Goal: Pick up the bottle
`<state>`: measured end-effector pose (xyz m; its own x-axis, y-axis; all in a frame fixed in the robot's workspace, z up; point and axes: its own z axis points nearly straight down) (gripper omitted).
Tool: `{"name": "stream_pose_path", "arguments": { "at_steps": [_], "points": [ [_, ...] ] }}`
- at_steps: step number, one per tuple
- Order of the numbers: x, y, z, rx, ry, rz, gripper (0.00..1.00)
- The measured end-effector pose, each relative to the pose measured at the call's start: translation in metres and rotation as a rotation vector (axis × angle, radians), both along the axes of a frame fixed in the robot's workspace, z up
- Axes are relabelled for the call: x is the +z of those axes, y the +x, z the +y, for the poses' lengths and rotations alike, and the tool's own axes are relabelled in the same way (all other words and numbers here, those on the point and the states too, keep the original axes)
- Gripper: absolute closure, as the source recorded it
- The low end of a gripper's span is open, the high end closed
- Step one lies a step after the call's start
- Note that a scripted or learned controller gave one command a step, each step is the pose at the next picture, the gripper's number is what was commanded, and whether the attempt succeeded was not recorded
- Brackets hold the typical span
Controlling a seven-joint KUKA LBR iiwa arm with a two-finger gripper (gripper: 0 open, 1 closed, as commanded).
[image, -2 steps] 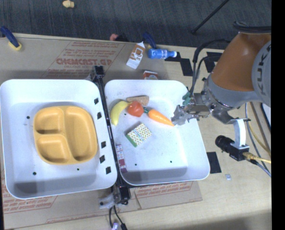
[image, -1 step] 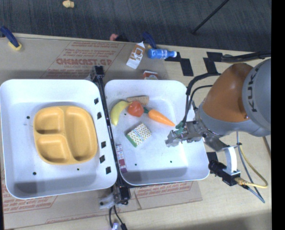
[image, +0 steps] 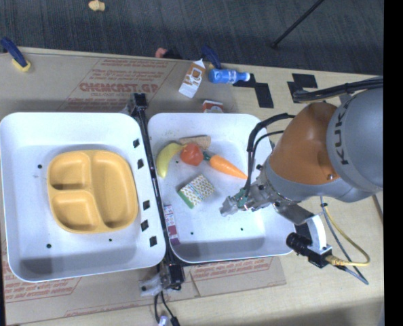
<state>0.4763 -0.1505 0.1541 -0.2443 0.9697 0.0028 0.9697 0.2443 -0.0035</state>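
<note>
Two-finger gripper (image: 230, 206) low in the right bin, jaw state indeterminable. Small blue plastic bottle (image: 227, 77) lies well beyond it (outside the bins); lift clear before reaching over.

We see two shallow white bins side by side on the bench, the left bin (image: 11, 182) and the right bin (image: 208, 246), touching along their inner walls. In the left bin lies a yellow plastic tray with three compartments (image: 91, 190). In the right bin, a yellow banana (image: 165, 159) lies leftmost; right of it a red tomato (image: 192, 155), then an orange carrot (image: 226, 166). Before these lies a green patterned sponge block (image: 197, 190). Behind the right bin, on the bench, a small blue plastic bottle (image: 227, 77) lies on its side, a small white carton (image: 192, 79) just left of it.
</note>
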Motion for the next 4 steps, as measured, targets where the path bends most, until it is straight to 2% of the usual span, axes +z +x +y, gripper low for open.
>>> {"name": "stream_pose_path", "arguments": {
  "at_steps": [1, 2, 3, 4],
  "points": [
    [0.032, 0.0, -0.061, 0.185, -0.001, -0.003, 1.0],
    [0.051, 0.0, -0.061, -0.023, -0.003, -0.003, 1.0],
    [0.038, 0.003, -0.003, 0.407, 0.001, -0.001, 1.0],
    [-0.001, 0.0, -0.045, 0.275, 0.001, 0.0, 1.0]
  ]
}}
